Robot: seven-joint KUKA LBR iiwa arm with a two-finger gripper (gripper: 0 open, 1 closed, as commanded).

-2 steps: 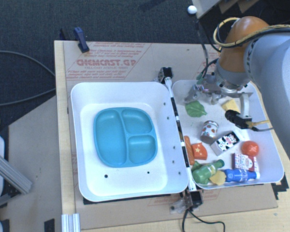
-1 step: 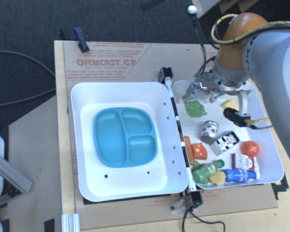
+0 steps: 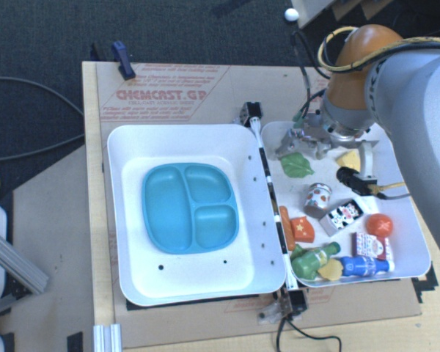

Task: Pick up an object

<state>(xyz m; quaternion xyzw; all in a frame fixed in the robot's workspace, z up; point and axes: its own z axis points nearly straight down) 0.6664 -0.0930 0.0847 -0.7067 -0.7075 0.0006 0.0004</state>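
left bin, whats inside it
The left bin holds a blue divided plate with nothing in its three compartments. Whatever lies beneath the plate is covered.

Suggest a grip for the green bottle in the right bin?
Probably the green bottle's body, from straight above, fingers across its width. It lies on its side, neck pointing right, near the bin's front wall, with a yellow toy against it, so side approaches look crowded.
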